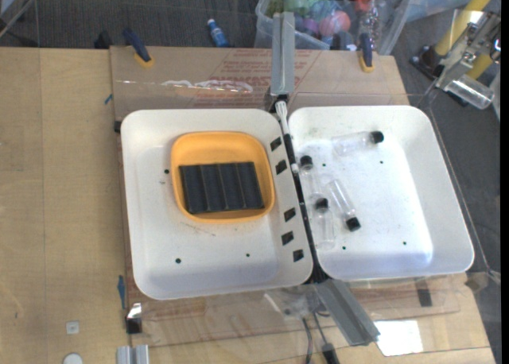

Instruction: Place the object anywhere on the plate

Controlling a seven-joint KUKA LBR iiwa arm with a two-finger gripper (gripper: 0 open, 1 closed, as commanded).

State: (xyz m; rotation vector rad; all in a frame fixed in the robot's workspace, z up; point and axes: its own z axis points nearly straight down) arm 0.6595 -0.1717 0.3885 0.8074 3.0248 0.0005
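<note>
So, left to right: the left bin (143,195) holds the orange plate (219,141), and a dark ribbed block (221,187) lies flat in the middle of it, long axis running across the frame. If that block's the object, I'd call the job done. The right bin (421,195) has a few clear vials (343,205) scattered about, well apart from the plate. Can't tell how the pincer stands; since the arm comes from the right, the vials would be nearer to it.

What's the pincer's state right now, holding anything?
Pincer: cannot be told.
The black ribbed rectangular slab lies on the yellow square plate.
</note>
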